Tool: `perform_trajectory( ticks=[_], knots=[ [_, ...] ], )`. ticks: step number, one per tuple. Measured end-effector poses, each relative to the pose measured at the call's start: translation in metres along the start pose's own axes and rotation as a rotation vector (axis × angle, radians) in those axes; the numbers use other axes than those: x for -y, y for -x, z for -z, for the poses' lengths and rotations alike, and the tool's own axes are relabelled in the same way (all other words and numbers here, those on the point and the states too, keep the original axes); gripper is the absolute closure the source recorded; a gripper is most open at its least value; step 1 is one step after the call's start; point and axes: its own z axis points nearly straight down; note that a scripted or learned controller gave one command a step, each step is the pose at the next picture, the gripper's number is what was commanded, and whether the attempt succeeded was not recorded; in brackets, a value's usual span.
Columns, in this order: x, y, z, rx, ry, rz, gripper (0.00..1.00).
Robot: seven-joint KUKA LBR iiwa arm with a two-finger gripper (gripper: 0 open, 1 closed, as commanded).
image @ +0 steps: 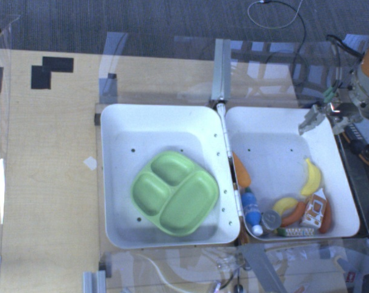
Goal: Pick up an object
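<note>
My gripper (326, 124) hangs over the far right corner of the right bin (275, 133), open, with nothing between its fingers. Lying along that bin's front and right side are a yellow banana (311, 177), a small yellow fruit (285, 204), an orange carrot-like piece (241, 171) against the left wall, a blue bottle (251, 207), a grey can (271, 220), an orange-red stick (294, 213) and a small white and orange carton (315, 210). The banana is the nearest item, about a hand's width in front of the gripper.
The left bin (120, 163) holds a green divided plate (175, 192). A metal rail (219, 72) runs between the bins at the back. Cables and clear panels stand behind the right bin. The wooden bench (44, 163) extends to the left.
</note>
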Motion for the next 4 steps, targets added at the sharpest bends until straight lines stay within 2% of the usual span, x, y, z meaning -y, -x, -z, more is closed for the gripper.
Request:
perform_trajectory(
  ticks=[1,2,3,4],
  knots=[
    [0.02,0.0,-0.164,-0.001,-0.003,-0.005,0.0],
    [0.08,0.02,-0.184,0.001,0.019,0.042,0.0],
    [-0.055,0.027,-0.188,-0.014,0.009,0.004,0.0],
    [-0.057,0.029,-0.177,-0.006,0.015,0.01,1.0]
  ],
)
